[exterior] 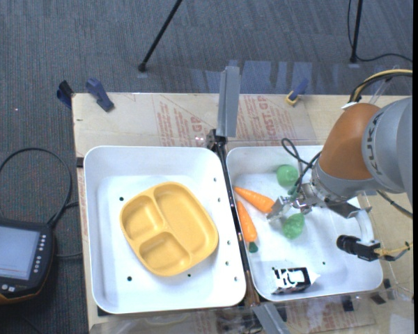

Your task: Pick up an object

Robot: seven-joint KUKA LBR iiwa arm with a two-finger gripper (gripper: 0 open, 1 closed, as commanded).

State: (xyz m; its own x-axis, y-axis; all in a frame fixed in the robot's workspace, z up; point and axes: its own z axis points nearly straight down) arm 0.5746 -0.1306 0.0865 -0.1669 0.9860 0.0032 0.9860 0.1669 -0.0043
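metal end effector [284,209] beside a fuzzy green ball [293,225]; its grip state can't be made out.

2 orange carrots [254,199] [246,223] lie at the right bin's [348,273] 9 o'clock side, meeting at 11 o'clock. 2 green balls [288,175] [293,225] sit centrally; a black-and-white card [291,277] lies at 6.

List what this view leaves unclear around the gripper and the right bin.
- Gripper: too small and blurred to tell how its jaws stand, or whether it touches the green ball beside it.
- Black-and-white item in the right bin: too small to identify.
- Second green ball: partly crossed by the arm's cables.
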